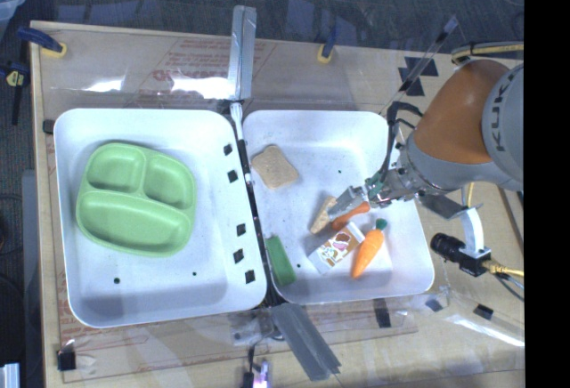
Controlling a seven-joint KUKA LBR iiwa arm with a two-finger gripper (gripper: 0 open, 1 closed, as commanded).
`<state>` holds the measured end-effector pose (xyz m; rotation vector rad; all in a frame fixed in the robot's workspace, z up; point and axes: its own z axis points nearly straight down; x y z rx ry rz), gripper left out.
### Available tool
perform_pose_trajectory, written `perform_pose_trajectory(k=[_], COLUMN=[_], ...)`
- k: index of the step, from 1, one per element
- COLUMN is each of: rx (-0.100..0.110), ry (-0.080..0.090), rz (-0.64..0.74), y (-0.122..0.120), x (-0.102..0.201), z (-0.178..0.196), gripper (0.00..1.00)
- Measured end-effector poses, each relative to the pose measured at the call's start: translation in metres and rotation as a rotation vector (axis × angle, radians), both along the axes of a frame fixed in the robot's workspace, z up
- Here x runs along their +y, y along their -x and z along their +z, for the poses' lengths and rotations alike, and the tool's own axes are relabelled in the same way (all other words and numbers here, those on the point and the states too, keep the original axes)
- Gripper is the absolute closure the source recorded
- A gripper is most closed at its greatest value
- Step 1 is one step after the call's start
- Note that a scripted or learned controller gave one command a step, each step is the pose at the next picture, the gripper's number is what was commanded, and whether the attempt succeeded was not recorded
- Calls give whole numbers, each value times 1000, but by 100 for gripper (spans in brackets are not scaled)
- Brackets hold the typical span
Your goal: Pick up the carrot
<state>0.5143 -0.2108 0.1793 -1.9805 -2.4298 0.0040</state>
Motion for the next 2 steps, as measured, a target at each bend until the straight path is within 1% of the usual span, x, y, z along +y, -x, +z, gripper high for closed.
perform_pose_trajectory(k=[1,2], rx=[-2,1], ry=[1,1], rz=[-181,-178], y=[37,36], x=[1,-1], z=[-90,-83], gripper=[0,100])
